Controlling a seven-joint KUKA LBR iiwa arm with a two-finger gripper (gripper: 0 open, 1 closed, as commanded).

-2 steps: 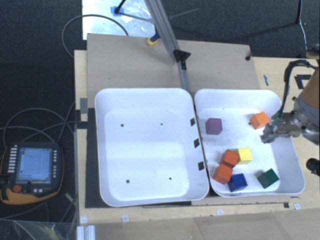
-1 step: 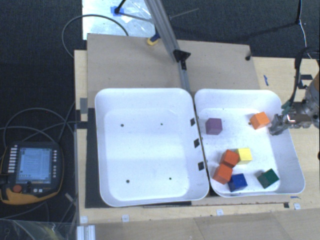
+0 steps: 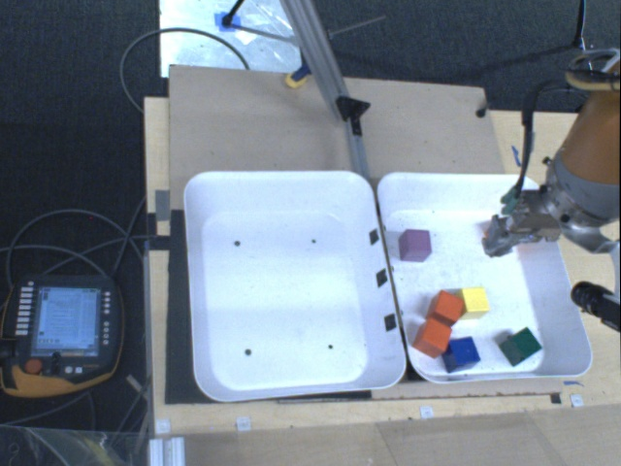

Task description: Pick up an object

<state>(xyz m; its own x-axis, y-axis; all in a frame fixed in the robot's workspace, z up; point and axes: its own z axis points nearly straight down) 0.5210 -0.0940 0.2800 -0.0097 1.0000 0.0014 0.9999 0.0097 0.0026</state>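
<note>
Reaching in from the right, arm (image 3: pixel 592 153) hangs above right bin (image 3: pixel 558 289).

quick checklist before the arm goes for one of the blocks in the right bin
1. Blocks within the right bin: ok. Purple block, yellow block, blue block, green block and two orange blocks all lie inside.
2. Pincer positioned over the right bin: ok, near its upper right area.
3. Pincer carrying nothing: cannot tell, too blurred.
4. An isolated target: ok. The purple block stands apart; the green block too.
5. Clustered blocks: not ok. Orange, yellow and blue crowd together, some touching.
6. Pincer above a block: not ok, bare bin floor below it.
</note>
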